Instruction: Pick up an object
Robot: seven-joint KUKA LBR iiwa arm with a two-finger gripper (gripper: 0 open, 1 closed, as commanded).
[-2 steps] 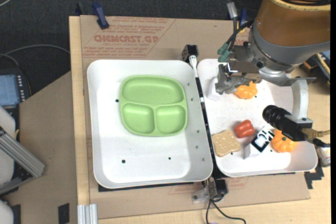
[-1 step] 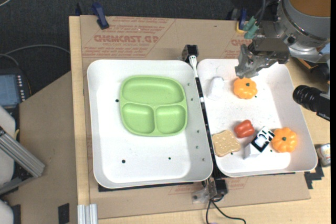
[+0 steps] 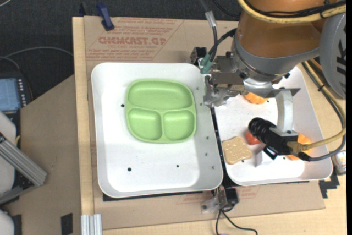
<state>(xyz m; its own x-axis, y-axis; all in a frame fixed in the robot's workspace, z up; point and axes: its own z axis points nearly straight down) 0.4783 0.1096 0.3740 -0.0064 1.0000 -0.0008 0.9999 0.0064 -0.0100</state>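
Dark carpet surrounds my desk (image 3: 137, 36), a brown board with red lettering printed across its far side. A blue clip (image 3: 104, 15) sits on the board's edge toward 11 o'clock, and loose cables trail over the carpet at 9 o'clock.

Two shallow white bins lie side by side on the desk, their inner rims touching. The left bin (image 3: 110, 162) holds a green divided plate (image 3: 161, 110), lying flat in the far half of the bin with its three compartments facing up.

My arm (image 3: 291, 8) comes in from 2 o'clock, and its orange band covers the far part of the right bin (image 3: 264, 170). My tool (image 3: 217, 91) hangs low over the seam between the two bins, at the far left corner of the right bin. I cannot tell from here whether it is open or closed, and I see nothing gripped in it.

The things to pick are all in the right bin. A tan slice of toast (image 3: 236, 149) lies flat near the bin's left wall, at 5 o'clock from my tool and well apart from it. A small red piece (image 3: 253, 138), partly hidden, sits just beside the toast at its 2 o'clock. An orange piece (image 3: 253, 98) lies at 4 o'clock from my tool, near it and half under my wrist.
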